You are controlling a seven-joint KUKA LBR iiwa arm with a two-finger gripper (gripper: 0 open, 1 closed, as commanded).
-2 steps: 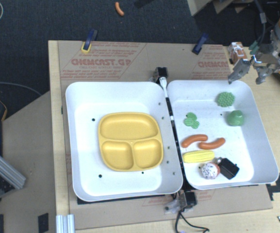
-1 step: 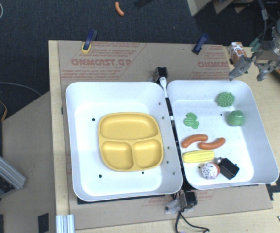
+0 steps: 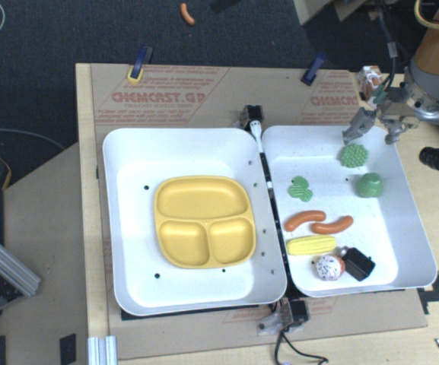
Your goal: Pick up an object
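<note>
The two-finger gripper [image 3: 376, 128] hangs spread open, holding nothing, above the bumpy green round toy [image 3: 353, 156]. Descending off-centre, a fingertip could knock it towards the green cup [image 3: 370, 185].

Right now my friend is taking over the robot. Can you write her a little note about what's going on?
Gripper: open, holding nothing, up by the far edge of the right bin, just above the green bumpy ball.
Also in that bin: green cup, small green broccoli-like toy, two sausages, corn cob, speckled ball, black block.
Left bin: yellow divided tray.
Done: nothing picked.
Left: grab one object and lift it.
</note>
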